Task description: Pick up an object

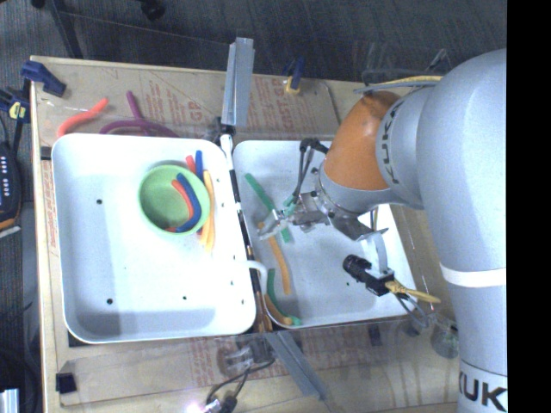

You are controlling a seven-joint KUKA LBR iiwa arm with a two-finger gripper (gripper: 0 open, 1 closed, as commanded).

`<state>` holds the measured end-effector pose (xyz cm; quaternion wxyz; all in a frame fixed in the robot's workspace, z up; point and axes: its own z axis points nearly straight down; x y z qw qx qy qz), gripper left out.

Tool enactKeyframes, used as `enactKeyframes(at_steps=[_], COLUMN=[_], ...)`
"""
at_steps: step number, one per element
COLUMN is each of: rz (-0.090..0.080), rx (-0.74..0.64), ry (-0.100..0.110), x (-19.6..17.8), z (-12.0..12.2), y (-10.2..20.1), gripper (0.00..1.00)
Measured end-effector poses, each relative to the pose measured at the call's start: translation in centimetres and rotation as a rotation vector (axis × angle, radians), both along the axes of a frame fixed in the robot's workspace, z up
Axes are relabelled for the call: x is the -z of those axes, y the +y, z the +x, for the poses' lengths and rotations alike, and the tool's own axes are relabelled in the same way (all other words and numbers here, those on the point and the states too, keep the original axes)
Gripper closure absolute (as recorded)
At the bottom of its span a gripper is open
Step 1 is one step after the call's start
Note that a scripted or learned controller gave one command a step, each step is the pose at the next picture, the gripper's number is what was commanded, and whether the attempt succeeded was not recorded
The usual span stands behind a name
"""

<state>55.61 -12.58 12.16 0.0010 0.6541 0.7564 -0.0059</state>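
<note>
Wood bench [155, 89], 2 white bins [112, 299] side-by-side

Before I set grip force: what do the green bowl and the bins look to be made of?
Green bowl: probably plastic, with an even matte colour and a smooth rim. Left bin and right bin: likely moulded white plastic, with rounded corners and a soft sheen; coated metal can't be excluded.

White letters "KU" — the start of the maker's name — stand on the grey arm [469, 188] at the lower right corner. Faint red printing on the bench [164, 101] is too blurred to read.
</note>
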Motion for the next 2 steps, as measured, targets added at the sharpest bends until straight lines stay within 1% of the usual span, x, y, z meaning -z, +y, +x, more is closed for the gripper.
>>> enactKeyframes(at_steps=[1, 2], rz=[0.011, 0.01], rx=[0.062, 0.059], ry=[-0.001, -0.002], x=[3.1, 2.0], z=[1.1, 1.1], y=[0.1, 0.0], gripper=[0.0, 1.0])
